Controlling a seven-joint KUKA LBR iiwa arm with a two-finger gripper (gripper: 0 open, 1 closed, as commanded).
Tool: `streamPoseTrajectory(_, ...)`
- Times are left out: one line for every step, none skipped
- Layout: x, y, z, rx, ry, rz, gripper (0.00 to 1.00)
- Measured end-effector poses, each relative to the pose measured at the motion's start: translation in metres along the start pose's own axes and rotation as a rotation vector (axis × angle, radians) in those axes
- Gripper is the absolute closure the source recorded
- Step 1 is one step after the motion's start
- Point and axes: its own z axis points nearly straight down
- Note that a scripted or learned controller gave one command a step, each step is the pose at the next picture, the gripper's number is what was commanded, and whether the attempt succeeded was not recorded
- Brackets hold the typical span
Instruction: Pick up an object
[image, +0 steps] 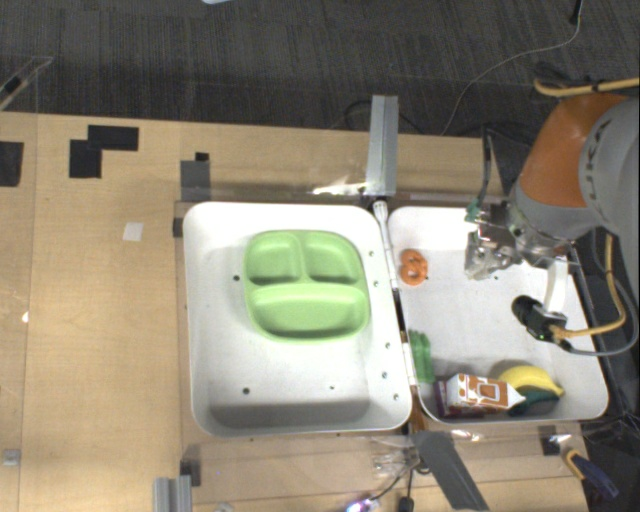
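The gripper (487, 255) hangs above bare floor of the right bin (470, 330), between the orange toy (413, 266) and far wall; whether its jaws are open I cannot tell, nothing visible is held

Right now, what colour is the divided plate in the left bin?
Light green, seen in the camera view: divided plate.

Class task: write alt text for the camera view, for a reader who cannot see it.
A grey and orange robot arm holds its claw above the right bin, which contains an orange toy, a green item, a carton and a banana. The left bin holds a green divided tray.
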Motion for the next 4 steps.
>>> streamPoseTrajectory(0.032, -0.043, -0.076, 0.001, 0.000, 0.238, 1.00)
streamPoseTrajectory(0.033, -0.042, -0.086, -0.001, 0.000, 0.228, 1.00)
streamPoseTrajectory(0.089, -0.025, 0.008, 0.005, 0.000, 0.150, 1.00)
streamPoseTrajectory(0.043, 0.049, 0.007, 0.001, 0.000, 0.051, 1.00)
